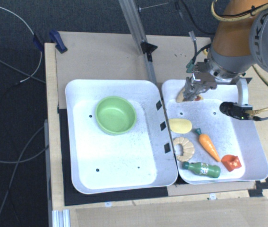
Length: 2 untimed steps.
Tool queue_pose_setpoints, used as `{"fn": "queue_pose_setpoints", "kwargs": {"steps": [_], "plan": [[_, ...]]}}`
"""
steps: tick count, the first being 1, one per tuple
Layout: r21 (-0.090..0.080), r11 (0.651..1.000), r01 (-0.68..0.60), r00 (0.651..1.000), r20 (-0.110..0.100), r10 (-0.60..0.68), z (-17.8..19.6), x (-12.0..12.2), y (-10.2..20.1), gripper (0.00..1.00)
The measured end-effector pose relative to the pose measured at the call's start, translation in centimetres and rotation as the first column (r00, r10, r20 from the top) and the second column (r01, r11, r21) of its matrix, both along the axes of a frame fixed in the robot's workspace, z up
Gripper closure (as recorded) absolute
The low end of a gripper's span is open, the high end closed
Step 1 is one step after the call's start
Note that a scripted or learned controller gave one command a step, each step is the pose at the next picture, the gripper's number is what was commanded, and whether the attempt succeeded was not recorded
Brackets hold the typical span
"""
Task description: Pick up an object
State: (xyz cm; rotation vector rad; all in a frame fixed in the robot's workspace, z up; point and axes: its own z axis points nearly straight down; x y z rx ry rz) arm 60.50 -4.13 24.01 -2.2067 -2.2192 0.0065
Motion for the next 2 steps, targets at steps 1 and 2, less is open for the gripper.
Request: {"fn": "queue_pose_setpoints", "kwargs": {"steps": [1, 2], "plan": [[0.001, 1.0, -0.001, 1.0, 0.0, 0.001, 1.0, -2.3, 5.5, 1.0], [0.0, 1.0, -0.001, 1.0, -0.002, 0.001, 1.3, -3.4, 10.3, 1.0]]}}
